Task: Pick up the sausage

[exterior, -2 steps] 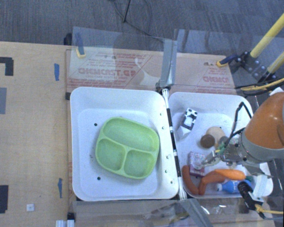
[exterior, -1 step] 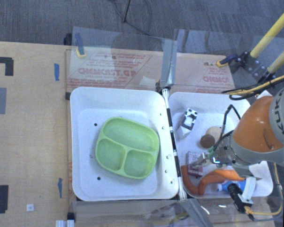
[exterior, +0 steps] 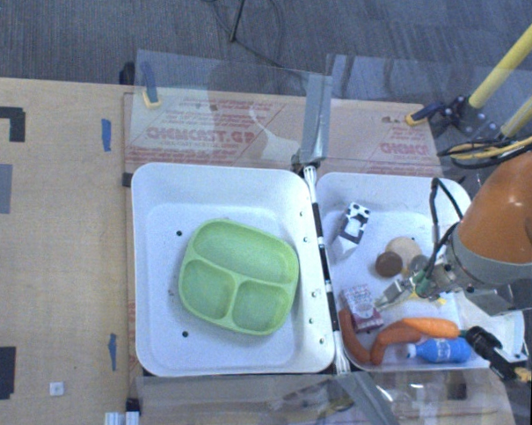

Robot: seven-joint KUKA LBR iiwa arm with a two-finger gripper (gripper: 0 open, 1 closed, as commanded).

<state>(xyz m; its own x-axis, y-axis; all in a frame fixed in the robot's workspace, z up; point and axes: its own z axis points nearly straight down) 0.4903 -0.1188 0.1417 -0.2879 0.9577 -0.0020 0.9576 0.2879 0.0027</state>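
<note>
Two metal fingers (exterior: 394,295) reach leftward from the gripper (exterior: 403,292) over the right bin (exterior: 399,191); we cannot tell whether they are spread or pressed together, and we see nothing between them. Just below the fingertips, at about six o'clock, lies the sausage (exterior: 366,345), a reddish-brown curved piece near the bin's front edge, apart from the fingers. Touching it on the right is an orange carrot (exterior: 424,328), with a blue bottle (exterior: 440,350) beside that at four o'clock from the sausage. At nine o'clock from the fingertips we note a small red-and-white packet (exterior: 361,306). At twelve o'clock sits a brown and tan rounded object (exterior: 397,256), and at eleven o'clock a black-and-white toy (exterior: 354,222). Behind the gripper, at three o'clock, we see the grey wrist and the orange band (exterior: 511,213) of the arm. Well apart, at nine o'clock, the left bin (exterior: 152,193) holds a green divided plate (exterior: 238,276) with three compartments.
</note>
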